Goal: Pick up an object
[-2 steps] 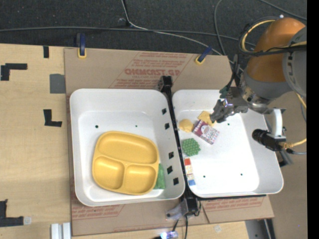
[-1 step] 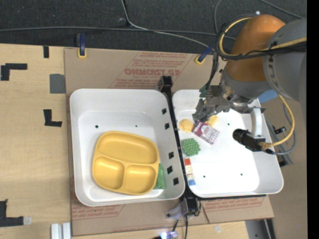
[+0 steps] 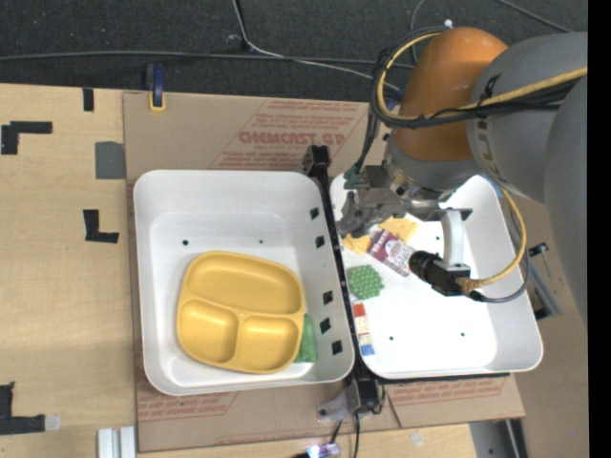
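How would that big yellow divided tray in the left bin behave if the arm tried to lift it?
The yellow tray looks like moulded plastic, so probably stiff and light for its size. Its glossy, rounded rim may slip between two fingers. It is wide and nearly fills the left bin, so gripped at one edge it would likely tilt.

Red printed lettering runs along the cardboard sheet (image 3: 277, 132) under the two bins, near its far edge; it appears to read "CHEMCAST GP", though the characters are faint. Further red print at the sheet's near edge is too small to read. The small dark red packet (image 3: 391, 251) bears illegible markings.
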Motion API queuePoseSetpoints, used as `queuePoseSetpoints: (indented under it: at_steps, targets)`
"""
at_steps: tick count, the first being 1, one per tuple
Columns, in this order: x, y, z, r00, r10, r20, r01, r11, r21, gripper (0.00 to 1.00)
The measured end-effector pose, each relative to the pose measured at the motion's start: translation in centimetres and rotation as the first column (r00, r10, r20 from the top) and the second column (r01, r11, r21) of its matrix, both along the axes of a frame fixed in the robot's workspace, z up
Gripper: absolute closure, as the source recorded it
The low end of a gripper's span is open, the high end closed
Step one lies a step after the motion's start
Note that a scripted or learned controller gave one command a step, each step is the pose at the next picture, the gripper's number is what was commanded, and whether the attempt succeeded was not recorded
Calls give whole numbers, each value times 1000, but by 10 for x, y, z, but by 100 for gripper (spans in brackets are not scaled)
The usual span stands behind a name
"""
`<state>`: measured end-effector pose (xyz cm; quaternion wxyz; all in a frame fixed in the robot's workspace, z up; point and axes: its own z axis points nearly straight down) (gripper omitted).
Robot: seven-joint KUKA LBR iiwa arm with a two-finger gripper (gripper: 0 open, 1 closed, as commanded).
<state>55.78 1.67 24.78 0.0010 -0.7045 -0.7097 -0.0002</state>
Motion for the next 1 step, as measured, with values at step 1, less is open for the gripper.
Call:
queuePoseSetpoints:
  at_steps: [1]
  targets:
    - [-12, 47, -2, 1000, -1, -1, 1, 1000, -1, 100]
